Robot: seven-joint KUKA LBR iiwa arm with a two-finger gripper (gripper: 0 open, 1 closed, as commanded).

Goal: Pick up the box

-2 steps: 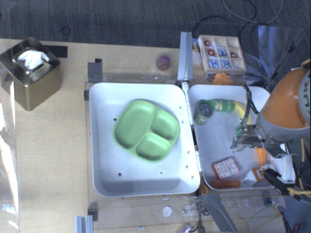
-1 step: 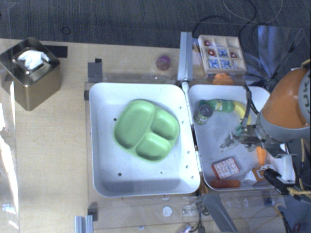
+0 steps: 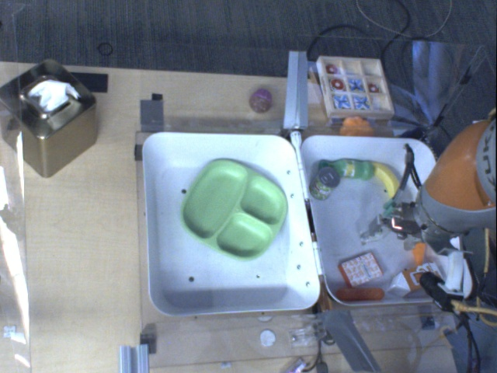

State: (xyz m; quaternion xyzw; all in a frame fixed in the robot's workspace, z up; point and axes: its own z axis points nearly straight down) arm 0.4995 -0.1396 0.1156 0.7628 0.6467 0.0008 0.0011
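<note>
The box is small and flat with a red and white pattern. It lies near the front of the right bin. My gripper hovers over the middle of this bin, a little behind and to the right of the box, and apart from it. Its fingers look spread open, and nothing sits between them. The grey arm with its orange band comes in from the right.
A green bottle and a banana lie at the back of the right bin. A red sausage-like piece and orange bits lie near the front. The left bin holds a green divided tray. Behind the bins stands a tic-tac-toe board.
</note>
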